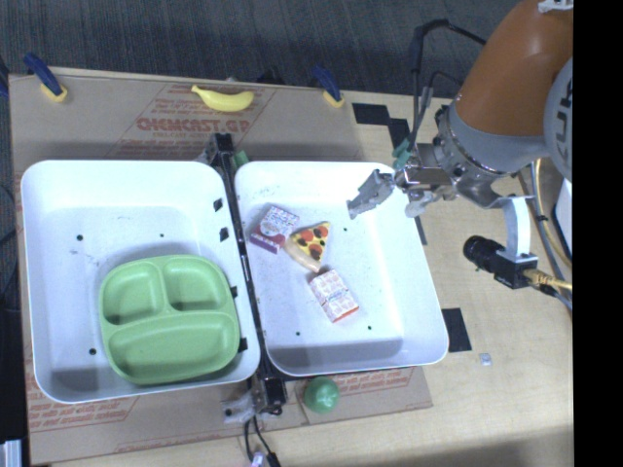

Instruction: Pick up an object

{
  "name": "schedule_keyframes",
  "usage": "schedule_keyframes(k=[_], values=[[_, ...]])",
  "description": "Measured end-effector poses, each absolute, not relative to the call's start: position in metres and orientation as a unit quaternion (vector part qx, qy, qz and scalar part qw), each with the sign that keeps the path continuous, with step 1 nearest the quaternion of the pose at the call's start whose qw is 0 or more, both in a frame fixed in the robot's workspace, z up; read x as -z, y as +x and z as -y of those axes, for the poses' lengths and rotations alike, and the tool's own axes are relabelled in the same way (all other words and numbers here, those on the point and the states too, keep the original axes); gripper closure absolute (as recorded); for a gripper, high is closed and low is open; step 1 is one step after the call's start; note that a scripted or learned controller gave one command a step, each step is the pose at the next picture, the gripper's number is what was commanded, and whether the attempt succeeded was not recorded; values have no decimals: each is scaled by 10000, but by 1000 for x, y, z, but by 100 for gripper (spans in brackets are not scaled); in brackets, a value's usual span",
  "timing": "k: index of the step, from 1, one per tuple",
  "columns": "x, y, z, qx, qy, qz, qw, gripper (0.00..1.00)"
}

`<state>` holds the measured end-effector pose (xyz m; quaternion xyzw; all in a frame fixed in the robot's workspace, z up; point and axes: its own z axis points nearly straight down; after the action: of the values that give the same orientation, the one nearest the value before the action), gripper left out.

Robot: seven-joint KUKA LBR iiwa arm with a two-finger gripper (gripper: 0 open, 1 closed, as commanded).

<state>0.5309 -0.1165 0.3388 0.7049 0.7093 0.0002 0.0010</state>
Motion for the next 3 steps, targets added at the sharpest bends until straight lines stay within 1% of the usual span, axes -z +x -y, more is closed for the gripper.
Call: schedule_keyframes(k=[1,2,3], values=[[-260,556,184,17,7055,-7087,-13,0],[-128,597,210,24,7049,-7093,-34,0],[-130,476,203,14,7051,-7091,-19,0]])
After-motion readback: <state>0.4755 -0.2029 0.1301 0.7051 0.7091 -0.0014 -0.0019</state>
